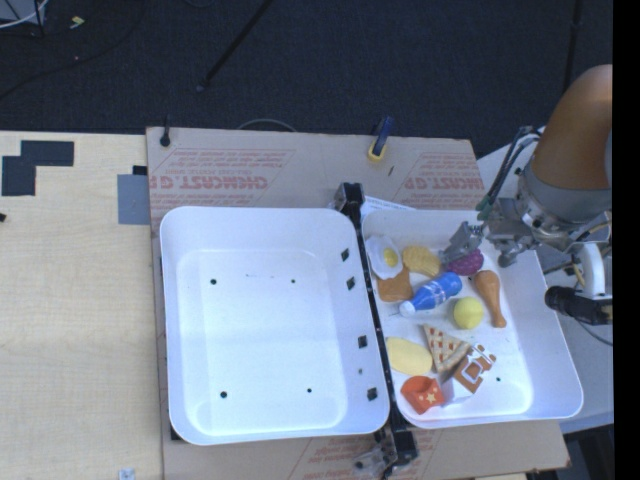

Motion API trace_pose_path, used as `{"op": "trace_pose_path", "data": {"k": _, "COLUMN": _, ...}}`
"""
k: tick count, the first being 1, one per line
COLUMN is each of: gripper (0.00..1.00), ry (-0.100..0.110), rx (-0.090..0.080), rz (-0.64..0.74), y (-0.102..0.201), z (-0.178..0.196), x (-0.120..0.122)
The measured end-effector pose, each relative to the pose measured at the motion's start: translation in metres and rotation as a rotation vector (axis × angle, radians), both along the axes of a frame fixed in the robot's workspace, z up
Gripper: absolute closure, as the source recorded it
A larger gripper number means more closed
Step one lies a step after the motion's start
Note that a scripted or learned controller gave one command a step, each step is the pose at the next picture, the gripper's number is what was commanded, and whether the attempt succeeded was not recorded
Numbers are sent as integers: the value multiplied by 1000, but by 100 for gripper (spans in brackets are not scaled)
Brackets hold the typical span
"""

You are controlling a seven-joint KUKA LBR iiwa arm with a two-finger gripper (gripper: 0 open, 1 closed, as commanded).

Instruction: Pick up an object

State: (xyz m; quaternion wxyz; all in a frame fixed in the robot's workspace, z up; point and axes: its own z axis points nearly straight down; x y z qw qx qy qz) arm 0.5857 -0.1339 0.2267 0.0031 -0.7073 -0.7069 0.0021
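Observation:
The right white bin [545, 368] holds several toy foods. A purple piece [466, 263] lies near its far side, with a brown drumstick [489, 297] and a yellow-green ball [468, 313] just in front of it. A blue bottle [434, 293] lies on its side in the middle. Further left are a fried egg [385, 258], a yellow piece [421, 260] and an orange-brown piece [395, 288]. Toward the front lie a yellow oval [408, 355], a waffle wedge [444, 345], a brown-and-white cracker [476, 368] and a red piece [422, 394]. My gripper [464, 239] hangs just above the purple piece, at its far edge.
The left white bin [200, 268] stands beside the right one, with a black divider [365, 308] between them. The grey arm with its orange band [585, 118] comes in over the right bin's far right corner. A blue-and-yellow clamp [380, 140] sits on the cardboard behind.

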Motion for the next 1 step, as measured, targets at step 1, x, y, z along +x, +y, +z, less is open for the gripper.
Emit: {"op": "trace_pose_path", "data": {"k": 1, "gripper": 0, "ry": 9, "rx": 1, "rz": -1, "y": -37, "z": -142, "x": 43}}
